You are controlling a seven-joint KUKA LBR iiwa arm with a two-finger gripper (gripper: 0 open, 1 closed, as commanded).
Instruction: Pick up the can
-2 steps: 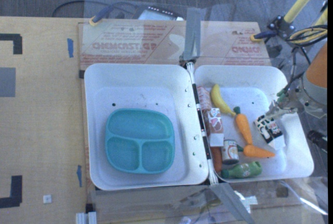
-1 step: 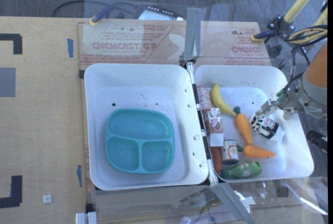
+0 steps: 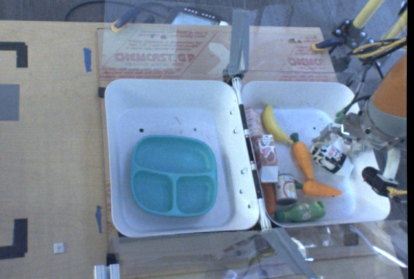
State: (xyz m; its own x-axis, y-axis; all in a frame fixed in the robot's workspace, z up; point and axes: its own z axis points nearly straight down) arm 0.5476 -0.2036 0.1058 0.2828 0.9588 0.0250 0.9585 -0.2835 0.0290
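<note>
The can point(image 3: 286, 187) is small, with a silver top and a red and white label. It stands in the right bin point(image 3: 372, 203) near the front, by the divider between the bins. My gripper point(image 3: 332, 144) hangs low over the right side of that bin, to the right of the can and a little behind it, apart from it. A black and white object point(image 3: 328, 156) lies right under the gripper; I cannot tell whether the gripper touches it. Two carrots lie between the gripper and the can.
Around the can are a banana point(image 3: 274, 125), an upright carrot point(image 3: 302, 159), a second carrot point(image 3: 319, 189), a green bottle point(image 3: 301, 211), a flat packet point(image 3: 266, 149) and a red item point(image 3: 269, 204). The left bin point(image 3: 123, 103) holds a teal divided plate point(image 3: 173, 175).
</note>
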